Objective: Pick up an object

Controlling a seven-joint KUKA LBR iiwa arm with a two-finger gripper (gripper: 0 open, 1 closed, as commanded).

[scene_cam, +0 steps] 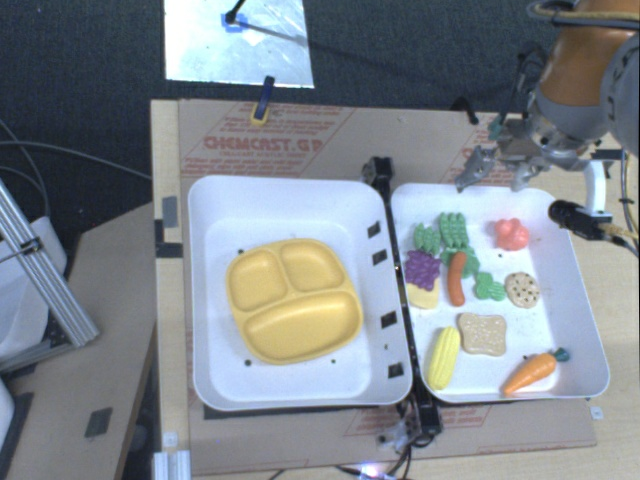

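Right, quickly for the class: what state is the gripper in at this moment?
Gripper: jaws open, holding nothing, above the far edge of the shallow white right-hand bin of toy food.

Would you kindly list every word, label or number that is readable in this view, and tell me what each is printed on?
"CHEMCAST GP", in red, reads roughly so on the brown board behind the left bin.
Fainter red print on the board by the gripper is too blurred to read.
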